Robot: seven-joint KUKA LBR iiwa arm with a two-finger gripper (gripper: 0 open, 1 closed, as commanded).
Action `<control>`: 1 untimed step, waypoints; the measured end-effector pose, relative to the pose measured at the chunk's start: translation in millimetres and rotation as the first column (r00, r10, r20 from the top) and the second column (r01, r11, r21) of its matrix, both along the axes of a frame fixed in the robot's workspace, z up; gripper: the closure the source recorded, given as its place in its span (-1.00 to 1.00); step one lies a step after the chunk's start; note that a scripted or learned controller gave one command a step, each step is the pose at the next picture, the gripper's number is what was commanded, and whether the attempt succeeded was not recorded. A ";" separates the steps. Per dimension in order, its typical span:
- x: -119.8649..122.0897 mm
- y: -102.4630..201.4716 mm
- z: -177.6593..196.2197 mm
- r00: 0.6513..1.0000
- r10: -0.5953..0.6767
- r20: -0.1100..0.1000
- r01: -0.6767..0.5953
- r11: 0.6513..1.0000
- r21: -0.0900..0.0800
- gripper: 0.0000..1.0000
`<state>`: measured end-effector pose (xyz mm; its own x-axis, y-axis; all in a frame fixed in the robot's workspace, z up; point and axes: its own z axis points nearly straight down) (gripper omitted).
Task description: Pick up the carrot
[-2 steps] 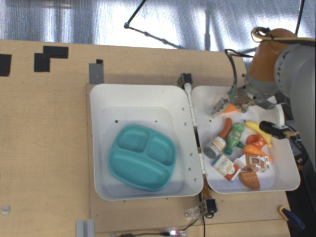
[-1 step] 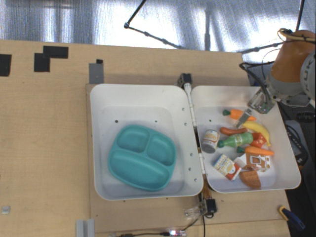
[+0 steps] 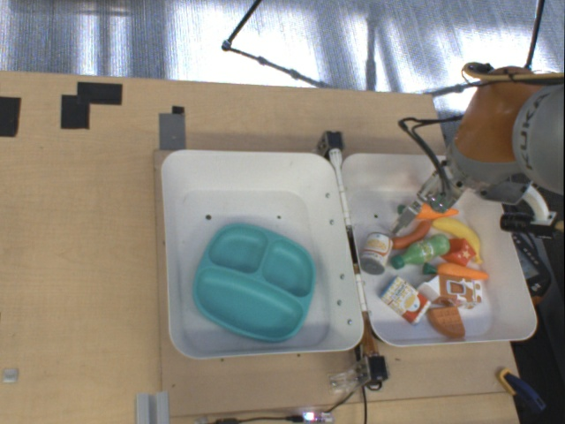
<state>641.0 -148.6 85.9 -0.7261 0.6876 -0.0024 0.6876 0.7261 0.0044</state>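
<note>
Overlapping hand (image 3: 422,207) and carrot (image 3: 415,231)

bins (image 3: 177,237): white, both
tray (image 3: 254,281): teal, plain
carrot (image 3: 422,223): orange
banana (image 3: 459,231): yellow
bottle (image 3: 422,253): green
can (image 3: 376,250): silver w/ tan label
carton (image 3: 404,299): white, orange + blue print
bench (image 3: 79,263): tan, black squares at far left
arm (image 3: 516,140): grey w/ orange band
backdrop (image 3: 177,25): grey-blue, vert. stripes

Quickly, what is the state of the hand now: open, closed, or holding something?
Hand: low in the right bin, at the carrot; whether it is open or closed cannot be told.
</note>
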 end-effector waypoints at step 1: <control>-7.6 -22.2 4.0 0.826 0.564 -0.001 -0.564 0.826 -0.004 -1.00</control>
